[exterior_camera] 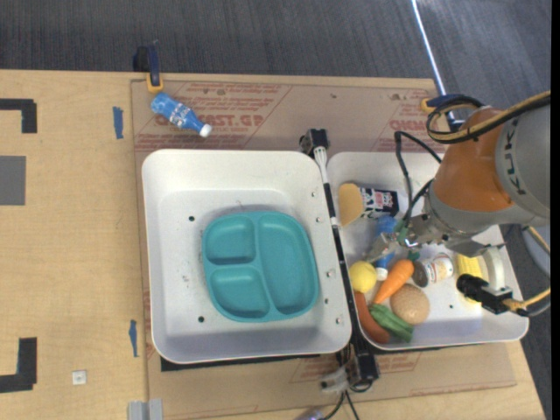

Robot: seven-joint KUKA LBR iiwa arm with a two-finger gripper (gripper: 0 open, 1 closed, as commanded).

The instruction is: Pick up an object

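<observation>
Seen from above, the tan wooden desk [70,234] carries two shallow white bins side by side. The left white bin [166,182] sits at the centre of the frame and holds one thing, a teal plastic plate with three compartments [259,264], lying flat.

The right white bin [507,326], at the lower right of the frame, holds a crowded heap. Counted there: one orange toy carrot with a green top [394,280], tilted; one round yellow lemon-like toy [362,276] touching the carrot's left side; one tan potato-like lump [410,304] just below the carrot; one red and green pepper-like toy [376,324] at the bin's lower left; one tan bottle with a dark label [360,201] lying near the bin's upper left; one small white jar [438,268] right of the carrot; one yellow block [469,265] beside it. Other small pieces are too jumbled to name.

One blue plastic bottle with a white cap [178,115] lies on the brown cardboard [262,103] at the upper left, outside both bins.

The grey arm with the orange band [468,178] reaches in from the right. Its hand [405,239] is low over the heap, just above the carrot; whether it is wide, narrow or gripping anything cannot be told.
</observation>
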